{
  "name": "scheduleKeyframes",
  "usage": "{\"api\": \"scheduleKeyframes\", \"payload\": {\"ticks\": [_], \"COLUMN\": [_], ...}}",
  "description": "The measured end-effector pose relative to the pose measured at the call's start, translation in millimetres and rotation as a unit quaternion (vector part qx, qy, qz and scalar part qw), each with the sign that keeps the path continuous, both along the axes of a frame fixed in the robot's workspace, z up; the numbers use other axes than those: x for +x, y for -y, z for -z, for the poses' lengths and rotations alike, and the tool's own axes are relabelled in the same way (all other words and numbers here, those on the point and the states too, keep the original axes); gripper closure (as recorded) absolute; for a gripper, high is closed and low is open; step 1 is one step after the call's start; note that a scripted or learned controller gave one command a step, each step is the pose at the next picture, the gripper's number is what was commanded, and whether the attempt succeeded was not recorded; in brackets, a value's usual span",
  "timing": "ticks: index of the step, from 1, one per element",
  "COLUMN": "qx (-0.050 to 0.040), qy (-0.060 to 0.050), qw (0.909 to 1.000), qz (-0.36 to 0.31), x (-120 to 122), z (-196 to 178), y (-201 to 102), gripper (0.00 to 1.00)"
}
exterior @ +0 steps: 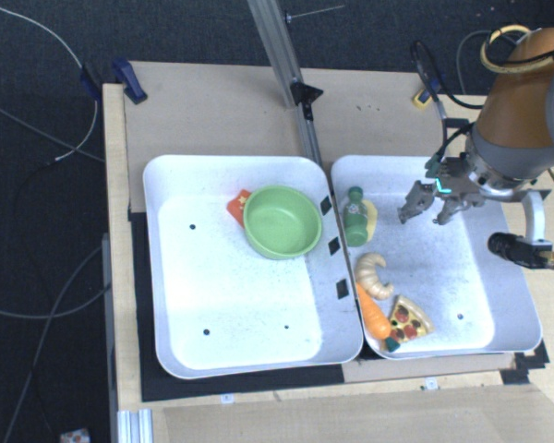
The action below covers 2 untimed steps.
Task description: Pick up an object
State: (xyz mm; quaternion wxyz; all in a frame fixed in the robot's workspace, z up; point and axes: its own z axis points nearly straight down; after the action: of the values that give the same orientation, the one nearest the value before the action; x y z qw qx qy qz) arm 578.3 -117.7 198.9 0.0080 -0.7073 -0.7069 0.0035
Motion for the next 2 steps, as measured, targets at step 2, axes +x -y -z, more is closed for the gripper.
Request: {"api": "scheduleKeyframes", "payload": {"ticks": [2], "qx": [-0.0001], "qy": [0.0], "qw": [1.0], "qz": [0.001], "x": [-8], "z": [50], "y": [6], "gripper": [0.0]}}
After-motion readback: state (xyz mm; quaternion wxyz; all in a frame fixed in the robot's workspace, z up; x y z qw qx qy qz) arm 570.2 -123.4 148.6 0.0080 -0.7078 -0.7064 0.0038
